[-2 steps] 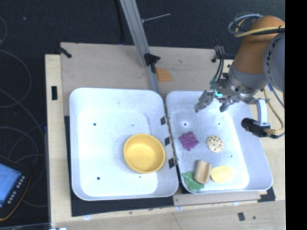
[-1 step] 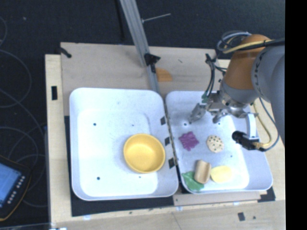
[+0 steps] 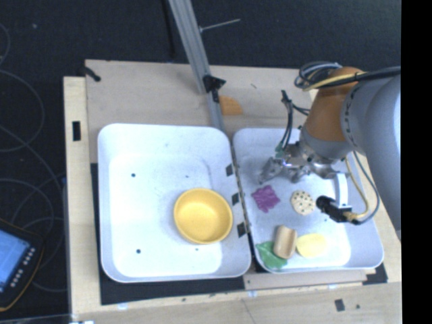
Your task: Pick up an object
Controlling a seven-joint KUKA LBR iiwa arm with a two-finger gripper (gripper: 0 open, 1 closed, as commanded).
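While the two-finger gripper (image 3: pixel 278 169) hangs in the right white bin (image 3: pixel 364 248), its grasp cannot be told. Just beside it: purple crumpled piece (image 3: pixel 265 198). Left white bin (image 3: pixel 121 181): round yellow bowl (image 3: pixel 202 215)

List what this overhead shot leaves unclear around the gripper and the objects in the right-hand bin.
- Gripper: small and blurred in the camera view; open or shut can't be told, nor whether it touches the purple object.
- Green object: largely covered by the tan cylinder; shape unclear.
- Speckled round object: too small to identify.
- Right bin: its upper right part is hidden under the arm.
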